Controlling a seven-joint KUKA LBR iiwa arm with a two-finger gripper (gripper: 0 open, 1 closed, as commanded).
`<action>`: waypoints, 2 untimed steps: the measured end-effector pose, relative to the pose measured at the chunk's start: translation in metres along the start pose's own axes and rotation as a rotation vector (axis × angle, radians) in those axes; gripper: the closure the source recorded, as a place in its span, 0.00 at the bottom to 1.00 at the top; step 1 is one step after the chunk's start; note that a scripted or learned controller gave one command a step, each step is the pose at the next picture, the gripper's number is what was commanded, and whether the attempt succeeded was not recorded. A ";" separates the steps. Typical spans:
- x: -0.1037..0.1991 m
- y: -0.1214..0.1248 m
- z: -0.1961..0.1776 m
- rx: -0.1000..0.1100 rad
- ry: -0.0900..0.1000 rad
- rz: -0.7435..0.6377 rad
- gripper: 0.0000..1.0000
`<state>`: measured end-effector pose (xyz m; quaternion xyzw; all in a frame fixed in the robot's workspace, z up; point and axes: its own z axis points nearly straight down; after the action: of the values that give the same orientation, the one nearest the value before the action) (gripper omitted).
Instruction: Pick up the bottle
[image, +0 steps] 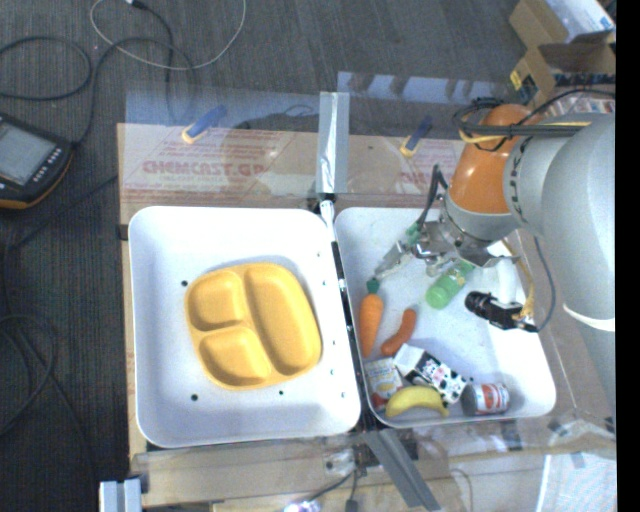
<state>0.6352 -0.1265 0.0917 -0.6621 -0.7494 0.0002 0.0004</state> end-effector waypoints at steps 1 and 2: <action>-0.053 -0.040 0.000 -0.020 0.001 0.018 0.00; -0.032 -0.037 -0.020 0.001 -0.001 -0.151 0.00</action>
<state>0.6021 -0.1632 0.1121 -0.6036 -0.7973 0.0011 0.0005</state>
